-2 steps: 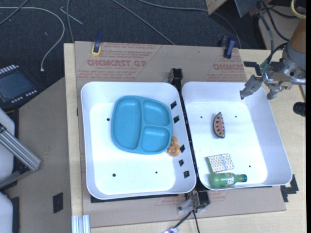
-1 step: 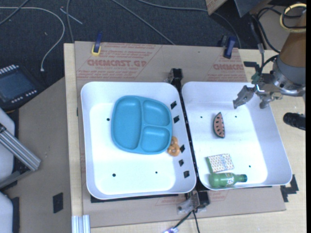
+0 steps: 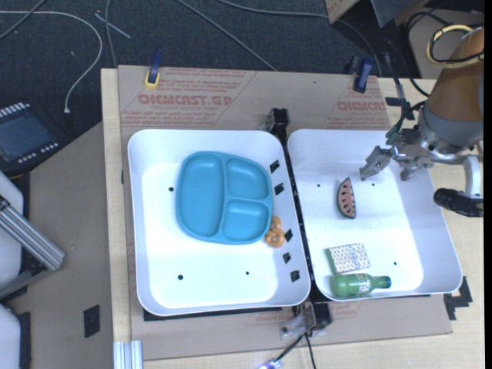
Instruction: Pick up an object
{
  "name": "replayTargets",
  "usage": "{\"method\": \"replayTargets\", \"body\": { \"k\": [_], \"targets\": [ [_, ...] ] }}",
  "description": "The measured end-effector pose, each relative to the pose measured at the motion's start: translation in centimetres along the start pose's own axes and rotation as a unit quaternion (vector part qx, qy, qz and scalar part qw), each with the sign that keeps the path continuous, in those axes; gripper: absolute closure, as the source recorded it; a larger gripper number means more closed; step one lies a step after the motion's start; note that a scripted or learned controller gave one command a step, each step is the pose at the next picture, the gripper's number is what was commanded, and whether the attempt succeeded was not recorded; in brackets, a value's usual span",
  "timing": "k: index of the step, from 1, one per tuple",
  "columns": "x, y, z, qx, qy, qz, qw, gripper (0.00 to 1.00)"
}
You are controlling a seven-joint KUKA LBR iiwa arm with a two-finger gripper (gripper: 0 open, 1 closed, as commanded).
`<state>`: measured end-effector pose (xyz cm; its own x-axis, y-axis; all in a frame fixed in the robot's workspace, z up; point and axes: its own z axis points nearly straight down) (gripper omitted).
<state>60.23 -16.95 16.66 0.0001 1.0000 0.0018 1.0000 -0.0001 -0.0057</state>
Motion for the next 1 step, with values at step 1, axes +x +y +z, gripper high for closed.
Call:
{"method": "replayTargets", "body": {
  "k": [1],
  "targets": [
    [-0.46, 0.83, 5.16, 0.000, 0.000, 0.000, 1.0000, 0.00]
  ]
}}
